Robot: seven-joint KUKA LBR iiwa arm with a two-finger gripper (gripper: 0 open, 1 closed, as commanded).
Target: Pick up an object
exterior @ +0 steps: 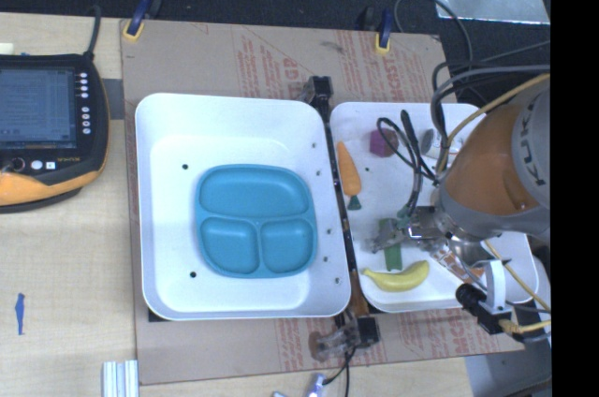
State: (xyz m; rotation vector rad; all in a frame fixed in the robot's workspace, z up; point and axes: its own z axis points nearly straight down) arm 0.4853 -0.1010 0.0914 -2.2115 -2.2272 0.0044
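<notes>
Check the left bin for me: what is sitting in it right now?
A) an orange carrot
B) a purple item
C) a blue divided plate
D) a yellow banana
C: the blue divided plate lies in the middle of the left bin, while the banana, carrot and purple item are all in the right bin.

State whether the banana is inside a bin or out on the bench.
Inside: the banana lies within the right bin.
</notes>
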